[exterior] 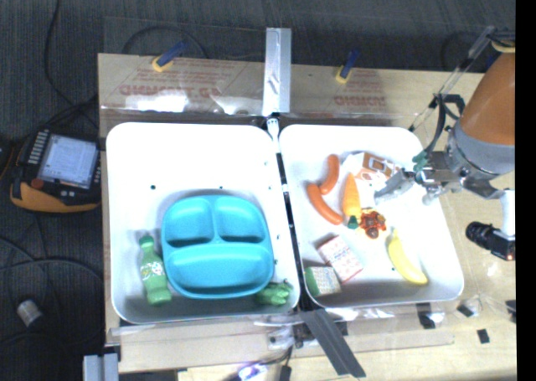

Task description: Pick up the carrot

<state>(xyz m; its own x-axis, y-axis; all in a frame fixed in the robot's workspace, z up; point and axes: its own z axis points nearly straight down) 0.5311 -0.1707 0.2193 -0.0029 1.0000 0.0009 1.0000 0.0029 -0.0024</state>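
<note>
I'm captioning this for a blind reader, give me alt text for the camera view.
A gripper hangs over the right bin, beside a carrot, two sausages, a banana and small boxes. The left bin holds a blue tray and a green bottle.

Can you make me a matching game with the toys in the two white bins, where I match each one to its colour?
Things:
1. banana
2. divided plate
3. bottle
4. carrot

Colours:
A. green
B. orange
C. yellow
D. blue

Pairs: 1-C, 2-D, 3-A, 4-B
</note>
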